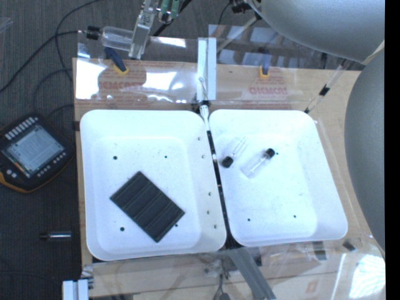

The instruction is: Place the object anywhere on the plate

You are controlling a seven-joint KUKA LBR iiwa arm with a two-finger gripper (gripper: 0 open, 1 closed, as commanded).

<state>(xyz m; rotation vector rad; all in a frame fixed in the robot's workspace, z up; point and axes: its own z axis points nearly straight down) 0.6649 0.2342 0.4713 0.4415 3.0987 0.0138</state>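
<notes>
Lying in the left bin (94, 167), toward its front centre: ribbed plate (147, 205), set askew. Resting in the right bin (312, 167), toward its back-left corner: two vials (259, 162), side by side, just apart. Sitting off the bench's left edge: handheld pendant (31, 152).

I see two shallow white plastic bins (262, 230) — the left one holds a dark grey ribbed rectangular plate (147, 205). Right bin: two clear glass vials (257, 162) with black caps. Grey arm (312, 11) fills the upper right.
</notes>
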